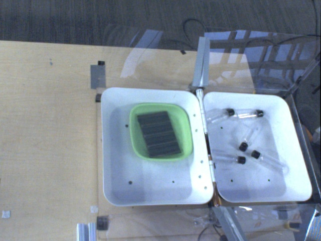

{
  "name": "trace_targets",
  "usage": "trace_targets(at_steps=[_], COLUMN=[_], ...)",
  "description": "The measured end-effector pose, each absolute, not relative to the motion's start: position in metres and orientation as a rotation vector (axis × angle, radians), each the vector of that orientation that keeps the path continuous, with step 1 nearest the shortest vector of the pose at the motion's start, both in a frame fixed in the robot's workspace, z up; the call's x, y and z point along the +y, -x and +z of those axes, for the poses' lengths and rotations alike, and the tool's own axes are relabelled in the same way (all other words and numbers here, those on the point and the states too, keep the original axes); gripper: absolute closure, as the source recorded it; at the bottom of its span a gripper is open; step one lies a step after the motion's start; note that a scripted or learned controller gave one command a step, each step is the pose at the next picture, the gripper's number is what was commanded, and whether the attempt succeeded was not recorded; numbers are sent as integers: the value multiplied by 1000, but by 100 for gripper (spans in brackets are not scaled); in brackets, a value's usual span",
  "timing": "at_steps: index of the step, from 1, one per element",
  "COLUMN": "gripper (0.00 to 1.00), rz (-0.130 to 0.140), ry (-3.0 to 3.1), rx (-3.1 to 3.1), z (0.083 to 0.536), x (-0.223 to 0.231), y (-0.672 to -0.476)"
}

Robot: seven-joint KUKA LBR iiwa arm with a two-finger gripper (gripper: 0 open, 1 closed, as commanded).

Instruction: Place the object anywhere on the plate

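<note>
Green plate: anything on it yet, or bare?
Occupied. The green plate, in the left bin, carries a dark ribbed block lying flat across its middle. The clear tubes lie in the right bin.

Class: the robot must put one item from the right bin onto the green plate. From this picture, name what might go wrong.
1. The clear tubes with black caps are nearly see-through against the white right bin, so a grasp may miss.
2. They lie close together; picking one may disturb others.
3. A dark ridged block covers much of the green plate, so a round tube may roll off.
</note>
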State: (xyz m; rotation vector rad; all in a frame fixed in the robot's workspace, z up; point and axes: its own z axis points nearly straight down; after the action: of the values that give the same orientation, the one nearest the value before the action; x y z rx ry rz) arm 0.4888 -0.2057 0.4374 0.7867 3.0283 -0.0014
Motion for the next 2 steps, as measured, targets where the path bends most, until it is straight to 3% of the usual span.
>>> trace_targets(at_steps=[2], gripper=[0], rz=[-7], ry=[300], rx=[3115], z=[438], x=[-205], y=[-489])
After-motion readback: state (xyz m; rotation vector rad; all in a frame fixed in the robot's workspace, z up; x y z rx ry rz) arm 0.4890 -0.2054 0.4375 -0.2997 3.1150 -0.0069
